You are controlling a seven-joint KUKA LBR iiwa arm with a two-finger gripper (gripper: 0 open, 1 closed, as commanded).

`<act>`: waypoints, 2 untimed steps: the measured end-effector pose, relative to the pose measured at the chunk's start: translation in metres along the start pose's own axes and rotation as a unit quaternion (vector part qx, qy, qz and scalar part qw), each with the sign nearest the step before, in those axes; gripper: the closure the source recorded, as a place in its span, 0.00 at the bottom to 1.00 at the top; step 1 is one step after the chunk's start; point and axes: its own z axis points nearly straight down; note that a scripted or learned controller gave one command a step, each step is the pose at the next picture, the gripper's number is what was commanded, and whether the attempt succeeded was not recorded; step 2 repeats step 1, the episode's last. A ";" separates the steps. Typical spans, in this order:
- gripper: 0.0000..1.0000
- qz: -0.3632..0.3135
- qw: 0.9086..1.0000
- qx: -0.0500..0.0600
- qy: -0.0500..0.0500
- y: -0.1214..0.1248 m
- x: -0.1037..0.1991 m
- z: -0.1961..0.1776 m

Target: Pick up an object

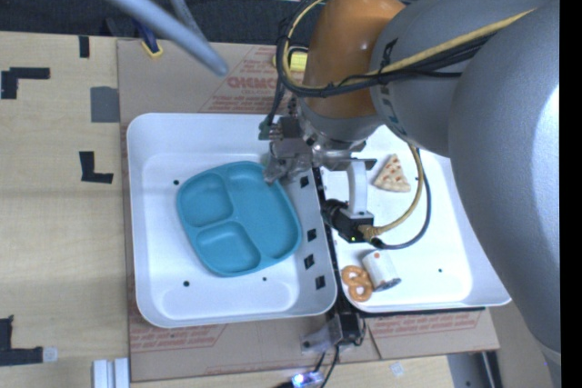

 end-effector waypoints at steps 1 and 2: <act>0.00 0.002 1.000 -0.001 0.000 0.001 -0.002 -0.001; 0.00 0.002 1.000 -0.001 0.000 0.001 -0.002 -0.001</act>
